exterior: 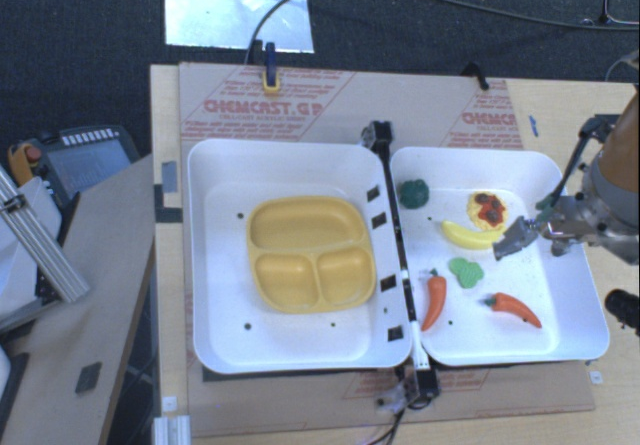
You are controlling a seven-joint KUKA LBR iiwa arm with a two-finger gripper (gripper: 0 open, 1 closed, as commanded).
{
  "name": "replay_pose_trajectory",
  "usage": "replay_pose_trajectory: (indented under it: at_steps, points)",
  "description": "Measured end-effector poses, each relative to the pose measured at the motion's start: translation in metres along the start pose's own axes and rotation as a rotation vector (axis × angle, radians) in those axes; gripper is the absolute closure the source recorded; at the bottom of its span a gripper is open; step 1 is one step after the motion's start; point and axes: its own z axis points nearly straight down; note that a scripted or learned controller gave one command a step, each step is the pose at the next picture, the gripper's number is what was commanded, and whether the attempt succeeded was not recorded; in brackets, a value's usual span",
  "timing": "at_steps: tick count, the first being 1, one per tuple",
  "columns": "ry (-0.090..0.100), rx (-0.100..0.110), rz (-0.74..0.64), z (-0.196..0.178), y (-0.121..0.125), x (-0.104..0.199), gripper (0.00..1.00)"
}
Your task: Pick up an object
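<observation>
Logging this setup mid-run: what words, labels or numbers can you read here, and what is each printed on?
"CHEMCAST GP", red, on the sheet under the left bin.
The same red print on the sheet near the right bin: too blurred to read fully.
Finer red lines beneath both: too small to read.
Handheld screen: unreadable.

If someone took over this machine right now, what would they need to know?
Gripper: above the right white bin, beside the yellow toy banana; nothing visibly held.
Right bin: banana, dark green round toy, yellow disc with red topping, light green toy, two orange toy carrots.
Left white bin: yellow divided tray.
Done: nothing lifted.
Left: pick up one object.
</observation>
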Motion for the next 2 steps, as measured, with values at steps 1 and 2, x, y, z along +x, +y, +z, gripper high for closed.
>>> replay_pose_trajectory:
  at_steps: [1, 2]
  points:
    - [0.002, 0.003, 0.002, 0.043, 0.003, 0.006, 0.0]
    - [0.002, 0.004, 0.002, 0.103, 0.002, 0.012, 0.0]
